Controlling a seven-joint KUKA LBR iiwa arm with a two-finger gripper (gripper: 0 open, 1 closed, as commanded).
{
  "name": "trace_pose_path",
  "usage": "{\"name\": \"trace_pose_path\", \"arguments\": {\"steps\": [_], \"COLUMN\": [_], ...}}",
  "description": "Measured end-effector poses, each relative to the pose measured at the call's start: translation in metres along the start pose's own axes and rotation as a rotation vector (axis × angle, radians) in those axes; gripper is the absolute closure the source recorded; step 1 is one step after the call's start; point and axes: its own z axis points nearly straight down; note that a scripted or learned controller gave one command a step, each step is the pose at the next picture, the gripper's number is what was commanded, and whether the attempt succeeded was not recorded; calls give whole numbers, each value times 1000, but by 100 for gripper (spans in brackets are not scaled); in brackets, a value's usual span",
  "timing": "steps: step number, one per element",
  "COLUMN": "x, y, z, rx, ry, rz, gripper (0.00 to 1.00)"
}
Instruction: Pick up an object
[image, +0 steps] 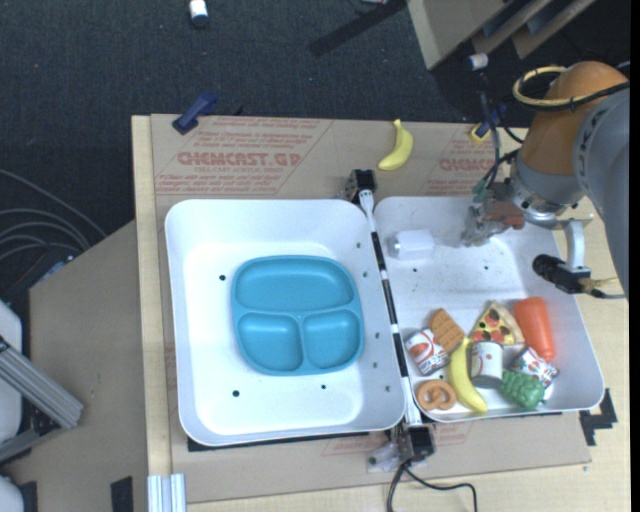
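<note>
We note the tool (487, 222) low over the right bin's (580, 372) bare far end, its spread unreadable, toys (485, 360) heaped well apart at the near end, so closing here likely grabs nothing.

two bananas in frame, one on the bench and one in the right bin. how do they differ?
The bench banana lies alone on the brown board, behind the bins; the bin banana sits in the right bin, packed among other toy food. The bench banana looks smaller and more hooked; the bin banana looks longer, running roughly front to back. Both are yellow toy bananas.
</note>
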Motion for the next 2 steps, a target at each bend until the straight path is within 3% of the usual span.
{"name": "trace_pose_path", "arguments": {"steps": [1,2], "x": [-15,-15], "y": [0,0], "z": [-89,-87], "rx": [-3,0], "ry": [-1,0], "rz": [3,2], "gripper": [100,0]}}
